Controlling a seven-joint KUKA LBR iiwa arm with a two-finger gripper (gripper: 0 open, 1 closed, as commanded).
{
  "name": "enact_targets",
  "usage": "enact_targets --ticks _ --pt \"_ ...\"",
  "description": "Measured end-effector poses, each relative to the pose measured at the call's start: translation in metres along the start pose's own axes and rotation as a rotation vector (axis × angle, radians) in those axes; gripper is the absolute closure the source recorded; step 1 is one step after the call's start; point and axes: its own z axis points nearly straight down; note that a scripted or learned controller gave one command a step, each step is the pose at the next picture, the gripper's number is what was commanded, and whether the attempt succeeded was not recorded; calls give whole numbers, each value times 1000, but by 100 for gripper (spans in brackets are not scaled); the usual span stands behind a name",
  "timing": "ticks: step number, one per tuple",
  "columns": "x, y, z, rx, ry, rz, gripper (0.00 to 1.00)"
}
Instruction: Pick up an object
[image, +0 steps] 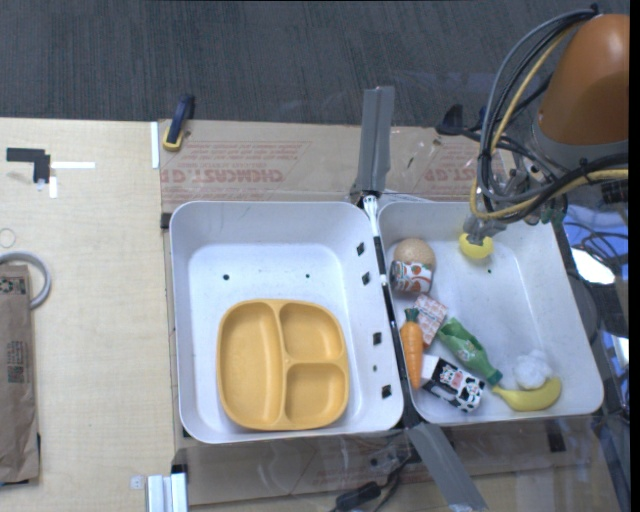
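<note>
The right bin (560, 330) holds several items. A small yellow object (476, 248) lies at the bin's far end, and my gripper (481, 231) is right over it, touching or nearly touching its top. Cables and the wrist hide how the gripper meets it. Along the bin's left side are a round tan and red item (411, 264), a small pink packet (431, 316), an orange carrot (412, 348) and a green packet (463, 345). At the near end lie a black-and-white carton (455, 385), a banana (529, 396) and a white fluffy lump (533, 367).
The left bin (200, 300) holds a yellow divided plate (284, 363). A grey divider post (375, 140) rises behind the seam between the bins. Cardboard (260, 160) lies behind the bins. A brown paper bag (15, 370) lies at the far left of the bench.
</note>
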Motion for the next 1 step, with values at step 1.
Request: enact_targets --ticks 1 --pt "-15 -13 -4 0 -2 -184 100"
